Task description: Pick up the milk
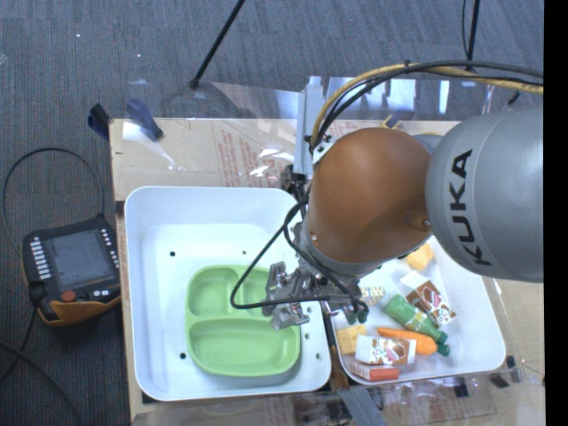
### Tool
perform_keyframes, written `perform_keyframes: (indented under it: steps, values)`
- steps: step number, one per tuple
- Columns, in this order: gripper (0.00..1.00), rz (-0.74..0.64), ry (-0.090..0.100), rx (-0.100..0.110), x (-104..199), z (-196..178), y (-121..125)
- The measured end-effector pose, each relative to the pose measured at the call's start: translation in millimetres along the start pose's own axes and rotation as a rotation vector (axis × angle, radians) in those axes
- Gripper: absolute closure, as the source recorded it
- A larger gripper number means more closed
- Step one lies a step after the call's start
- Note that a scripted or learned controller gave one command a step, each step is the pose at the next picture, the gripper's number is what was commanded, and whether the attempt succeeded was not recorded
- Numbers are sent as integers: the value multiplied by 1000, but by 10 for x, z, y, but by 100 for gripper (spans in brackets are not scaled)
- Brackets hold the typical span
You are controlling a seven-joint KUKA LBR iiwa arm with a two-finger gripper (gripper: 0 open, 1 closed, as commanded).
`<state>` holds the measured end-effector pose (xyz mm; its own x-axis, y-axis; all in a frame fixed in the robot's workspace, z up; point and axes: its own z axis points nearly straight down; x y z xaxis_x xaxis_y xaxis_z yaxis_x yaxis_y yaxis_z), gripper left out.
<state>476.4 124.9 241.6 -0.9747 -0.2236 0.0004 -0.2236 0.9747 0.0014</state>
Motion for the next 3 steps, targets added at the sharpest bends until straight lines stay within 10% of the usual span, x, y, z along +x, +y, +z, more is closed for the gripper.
perform_keyframes:
  steps: [2, 3]
  values:
    - [100, -15, 2, 1, -102, 137, -483]
    - [100, -445, -2, -1, -154, 106, -172]
